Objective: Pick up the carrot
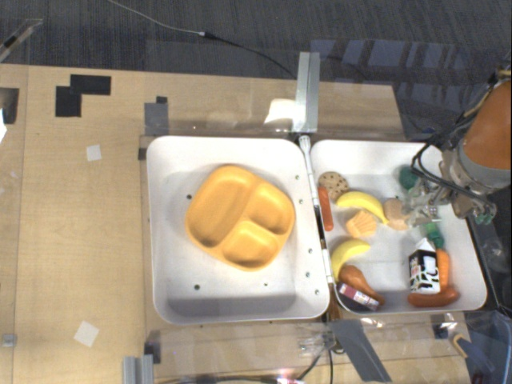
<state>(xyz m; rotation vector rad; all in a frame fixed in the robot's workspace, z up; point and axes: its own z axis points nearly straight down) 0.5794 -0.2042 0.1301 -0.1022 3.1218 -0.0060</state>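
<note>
A pale wooden desk (72, 238) is seen from above, with black marks near its far left corner. On it, the left bin (172, 294) carries a yellow divided plate (240, 216), set slightly toward the far side. Just right of the rim between the two bins, inside the right bin (368, 152), a thin red-orange stick-shaped toy (326, 205) lies along the wall, with a speckled cookie (334, 184) touching its far end. Further right, a banana (362, 203) is curved over an orange cheese-like wedge (361, 225), and a second banana (348, 252) lies nearer the front, above a brown drumstick (357, 278) and a dark tin (357, 297) at the front wall. A small tan piece (394, 211) rests just beside the first banana's right end. The claw (422, 205) is lowered into the right half of this bin, near the tan piece; whether its tips are apart or together cannot be told. The carrot (442, 264), orange with a green top (434, 234), lies near the bin's right front corner, just in front of the claw and apart from it, beside a black-and-white carton (423, 271) and above a red sausage (433, 298). The arm is reached in from the right edge, its orange band (490, 134) held above the grey wrist (466, 174), with a dark cable (428, 154) looped at its left.
</note>
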